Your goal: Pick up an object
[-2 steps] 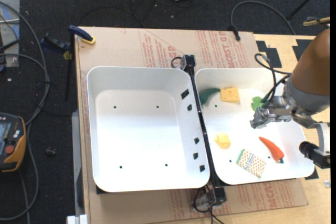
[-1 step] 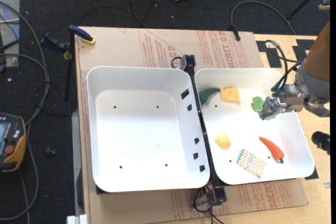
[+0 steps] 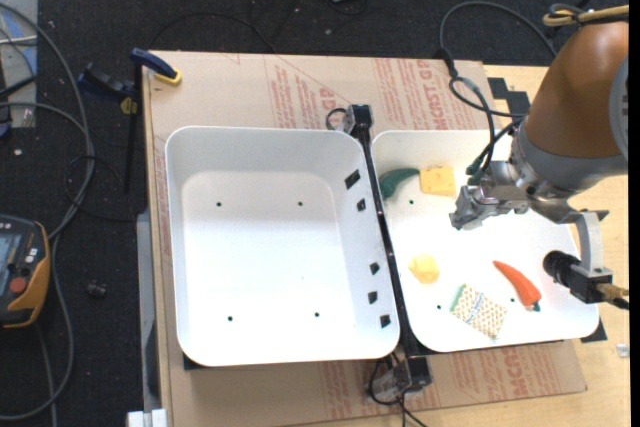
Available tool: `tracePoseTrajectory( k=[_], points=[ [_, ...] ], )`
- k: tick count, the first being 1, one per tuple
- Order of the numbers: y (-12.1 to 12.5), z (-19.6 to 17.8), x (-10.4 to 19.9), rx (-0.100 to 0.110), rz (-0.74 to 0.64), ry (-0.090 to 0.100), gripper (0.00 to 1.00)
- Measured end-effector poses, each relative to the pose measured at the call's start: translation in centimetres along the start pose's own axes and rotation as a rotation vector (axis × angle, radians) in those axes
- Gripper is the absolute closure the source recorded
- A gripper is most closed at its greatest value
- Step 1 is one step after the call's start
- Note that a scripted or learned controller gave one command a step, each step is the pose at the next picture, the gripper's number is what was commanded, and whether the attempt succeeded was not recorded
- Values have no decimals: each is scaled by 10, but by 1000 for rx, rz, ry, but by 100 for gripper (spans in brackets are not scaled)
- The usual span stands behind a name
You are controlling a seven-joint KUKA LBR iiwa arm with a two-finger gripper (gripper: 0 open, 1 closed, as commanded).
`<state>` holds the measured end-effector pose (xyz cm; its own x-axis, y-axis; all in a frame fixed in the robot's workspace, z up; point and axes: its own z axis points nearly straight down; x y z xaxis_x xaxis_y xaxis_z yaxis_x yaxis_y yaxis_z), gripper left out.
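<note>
Grey metal gripper (image 3: 468, 211) hung over the right white plastic bin (image 3: 560, 327), though whether its fingers stood apart or together could not be told. Near it lay a yellow cheese-like wedge (image 3: 436, 180) and a dark green curved piece (image 3: 397, 179). Lower in the bin lay a small yellow block (image 3: 425, 268), an orange-red chilli pepper (image 3: 518, 282) and a patterned flat packet (image 3: 478, 310).
</note>
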<state>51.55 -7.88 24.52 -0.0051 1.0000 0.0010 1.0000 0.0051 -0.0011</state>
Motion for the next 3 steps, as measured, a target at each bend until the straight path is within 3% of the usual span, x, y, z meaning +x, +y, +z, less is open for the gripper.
tracePoseTrajectory(
  k=[3],
  points=[
    [17,-1,143,0,1,0,100]
  ],
)
